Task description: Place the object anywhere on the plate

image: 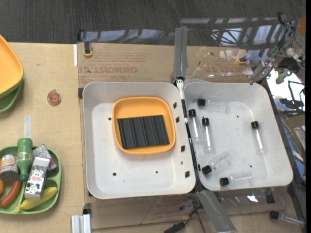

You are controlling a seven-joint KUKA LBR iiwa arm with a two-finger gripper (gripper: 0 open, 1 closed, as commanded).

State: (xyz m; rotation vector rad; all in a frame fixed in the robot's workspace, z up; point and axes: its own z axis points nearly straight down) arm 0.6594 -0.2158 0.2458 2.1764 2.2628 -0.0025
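An orange plate (144,105) lies in the left bin (99,144), with a dark ridged rectangular pad (143,131) on it. Several clear tubes with black caps lie scattered in the right bin (272,130): one at the far left (214,105), two upright ones beside the divider (195,125) (208,136), one at the right (258,139), and two near the front (218,162) (238,179). My gripper (261,73) hangs at the back right corner of the right bin, above its rim and away from every tube. Nothing is seen in it.
On the wooden table to the left stand an orange dish (7,67), a green tray of toy food (29,183) and a small pink disc (54,97). Cardboard (126,64) lies under the bins. Metal framing (233,33) runs behind the right bin.
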